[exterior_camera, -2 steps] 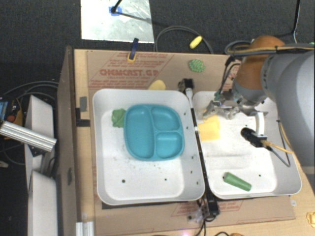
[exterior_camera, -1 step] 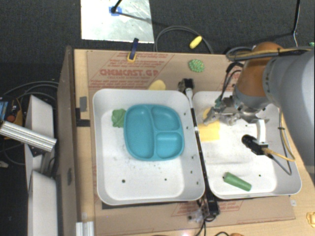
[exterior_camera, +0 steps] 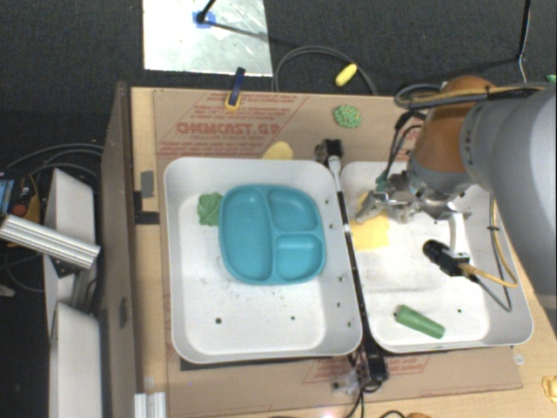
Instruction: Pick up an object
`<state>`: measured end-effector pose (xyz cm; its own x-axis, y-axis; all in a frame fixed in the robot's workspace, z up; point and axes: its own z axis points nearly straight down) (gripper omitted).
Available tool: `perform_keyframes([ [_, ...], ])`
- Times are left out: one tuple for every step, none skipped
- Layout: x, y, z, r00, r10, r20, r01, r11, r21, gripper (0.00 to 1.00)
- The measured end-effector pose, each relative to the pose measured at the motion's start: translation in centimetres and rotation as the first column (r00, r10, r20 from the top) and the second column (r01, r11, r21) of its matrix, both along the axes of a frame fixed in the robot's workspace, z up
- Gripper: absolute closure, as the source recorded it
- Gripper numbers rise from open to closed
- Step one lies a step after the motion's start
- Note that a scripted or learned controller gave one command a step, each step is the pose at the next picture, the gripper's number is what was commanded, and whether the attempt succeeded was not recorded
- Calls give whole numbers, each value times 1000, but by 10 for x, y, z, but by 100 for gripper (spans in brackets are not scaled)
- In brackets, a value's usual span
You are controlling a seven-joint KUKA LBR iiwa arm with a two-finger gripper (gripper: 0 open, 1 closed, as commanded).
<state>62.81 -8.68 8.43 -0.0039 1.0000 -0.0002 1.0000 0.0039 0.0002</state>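
Observation:
My gripper (exterior_camera: 379,204) hangs over the upper left part of the right bin (exterior_camera: 505,320), close to the wall between the two bins. A flat yellow object (exterior_camera: 371,233) lies on the bin floor just below and in front of it, partly covered by the gripper. A green cylinder (exterior_camera: 419,321) rests near the front of the same bin, well away from the gripper. In the left bin (exterior_camera: 200,320) sits a blue divided plate (exterior_camera: 271,233), with a small green leafy piece (exterior_camera: 209,208) against its left edge.
Behind the bins, on the cardboard, lie a yellow piece (exterior_camera: 278,151), a round green object (exterior_camera: 347,116) and a small black item (exterior_camera: 329,152). A blue and yellow clip (exterior_camera: 235,90) and a yellow object (exterior_camera: 346,75) lie farther back.

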Motion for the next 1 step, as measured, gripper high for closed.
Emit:
perform_keyframes([
  [-22,0,0,1000,-3,-1,3,1000,0,0],
])
